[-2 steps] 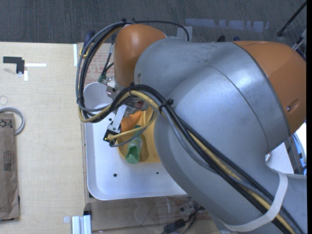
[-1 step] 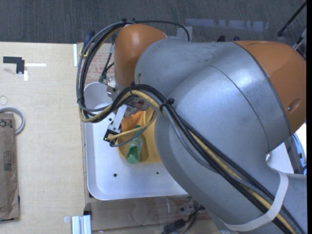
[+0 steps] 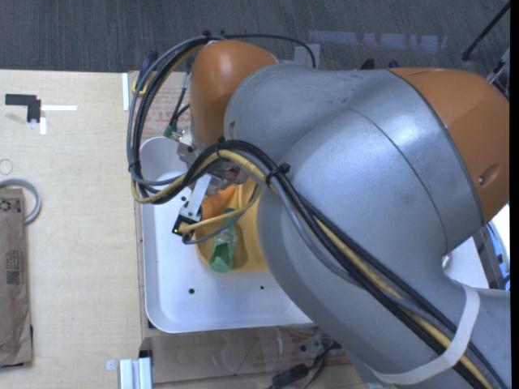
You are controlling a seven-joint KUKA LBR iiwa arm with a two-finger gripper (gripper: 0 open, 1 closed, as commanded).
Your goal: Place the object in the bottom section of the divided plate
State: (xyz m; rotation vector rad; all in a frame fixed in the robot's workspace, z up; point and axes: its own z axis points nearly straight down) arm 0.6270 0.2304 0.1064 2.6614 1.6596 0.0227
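Bench (image 3: 73,217) wood fills the nine o'clock side, with a brown paper bag (image 3: 15,274) at its edge. Next comes the white bin (image 3: 174,298), and in it a yellow plate (image 3: 253,250) half hidden under the arm (image 3: 365,217). On the plate's nine o'clock rim lies a green object (image 3: 222,251) beside something orange (image 3: 217,203). It looks small, light and probably soft; a pinch across its narrow middle seems best. Whether the tool is clenched or released, I cannot tell.
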